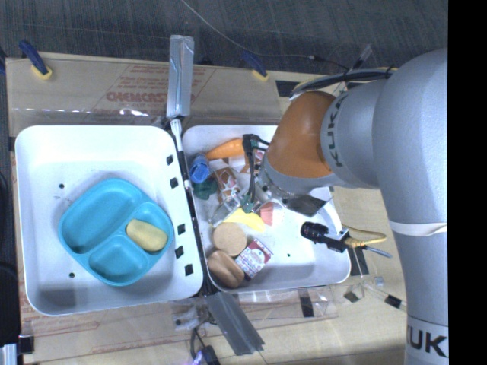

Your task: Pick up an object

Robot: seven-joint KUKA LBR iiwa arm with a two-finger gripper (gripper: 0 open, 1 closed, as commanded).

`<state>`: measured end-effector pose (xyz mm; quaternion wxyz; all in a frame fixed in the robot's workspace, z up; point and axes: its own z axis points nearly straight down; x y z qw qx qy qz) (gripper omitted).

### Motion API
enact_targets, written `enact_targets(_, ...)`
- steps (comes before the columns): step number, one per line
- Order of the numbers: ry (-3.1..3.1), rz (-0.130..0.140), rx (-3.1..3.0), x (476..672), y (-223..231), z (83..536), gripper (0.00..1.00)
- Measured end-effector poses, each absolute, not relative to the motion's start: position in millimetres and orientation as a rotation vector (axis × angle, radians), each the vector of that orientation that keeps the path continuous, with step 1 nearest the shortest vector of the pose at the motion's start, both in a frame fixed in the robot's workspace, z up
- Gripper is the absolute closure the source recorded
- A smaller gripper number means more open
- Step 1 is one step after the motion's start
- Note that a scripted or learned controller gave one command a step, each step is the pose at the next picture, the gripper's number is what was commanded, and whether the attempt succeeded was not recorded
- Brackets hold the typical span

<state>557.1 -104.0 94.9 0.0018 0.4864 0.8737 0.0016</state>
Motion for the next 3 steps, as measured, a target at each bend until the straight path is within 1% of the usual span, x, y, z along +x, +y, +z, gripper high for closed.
enact_targets(1,2.742,0.005,1.521,558.2,-104.8,105.7,1.00)
enact_targets(2,2.796,-0.002,1.438,597.8,-117.1,92.4,1.00)
enact_targets(3,2.777,0.000,1.468,599.7,-97.8,121.3,1.00)
